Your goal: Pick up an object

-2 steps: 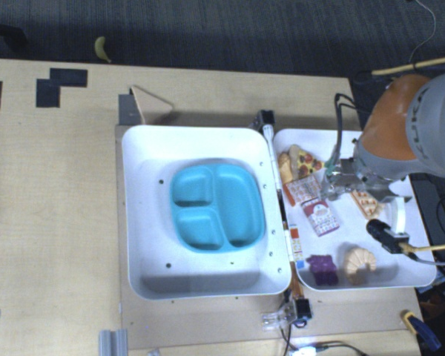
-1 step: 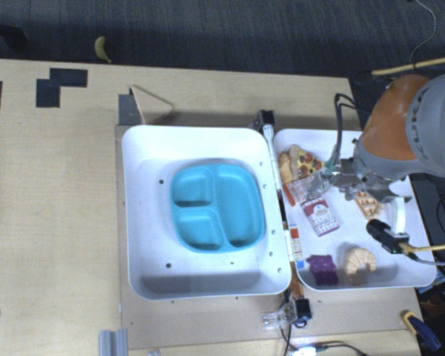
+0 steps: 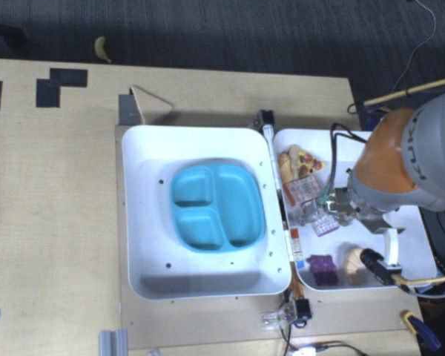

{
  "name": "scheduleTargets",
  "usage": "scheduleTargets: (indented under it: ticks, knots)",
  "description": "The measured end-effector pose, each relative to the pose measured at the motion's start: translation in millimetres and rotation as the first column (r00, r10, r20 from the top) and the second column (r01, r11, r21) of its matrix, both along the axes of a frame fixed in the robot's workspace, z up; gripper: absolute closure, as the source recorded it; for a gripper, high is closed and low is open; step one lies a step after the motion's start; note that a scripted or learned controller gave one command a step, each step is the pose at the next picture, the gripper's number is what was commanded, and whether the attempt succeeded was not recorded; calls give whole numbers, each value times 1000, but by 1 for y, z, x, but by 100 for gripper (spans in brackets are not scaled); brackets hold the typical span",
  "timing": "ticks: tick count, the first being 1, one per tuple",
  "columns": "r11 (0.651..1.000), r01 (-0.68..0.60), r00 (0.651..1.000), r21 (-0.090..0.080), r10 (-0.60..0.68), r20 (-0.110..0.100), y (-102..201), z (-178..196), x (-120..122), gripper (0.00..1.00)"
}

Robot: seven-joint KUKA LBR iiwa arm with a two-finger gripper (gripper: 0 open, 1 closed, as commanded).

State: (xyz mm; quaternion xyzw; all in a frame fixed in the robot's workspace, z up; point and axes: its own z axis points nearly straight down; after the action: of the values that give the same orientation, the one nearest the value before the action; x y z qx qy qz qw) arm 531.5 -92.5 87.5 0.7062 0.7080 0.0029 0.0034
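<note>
The end effector (image 3: 319, 208) sits low in the right white bin (image 3: 415, 232) over a clear red-printed packet (image 3: 305, 191); print's too blurry to read, and honestly can't tell its grip state. A blue divided plastic tray (image 3: 216, 206) is in the left bin (image 3: 144, 199).

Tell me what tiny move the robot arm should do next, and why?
Probably lower a little straight down. The gripper hangs over the clear plastic packet with red print in the right white bin, so the packet seems the nearest thing to grab.
</note>
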Motion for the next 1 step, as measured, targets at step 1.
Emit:
scheduleTargets:
  ticks: [1]
  knots:
    - [1000, -2, 1000, -1, 2, 5, 0, 11, 2, 100]
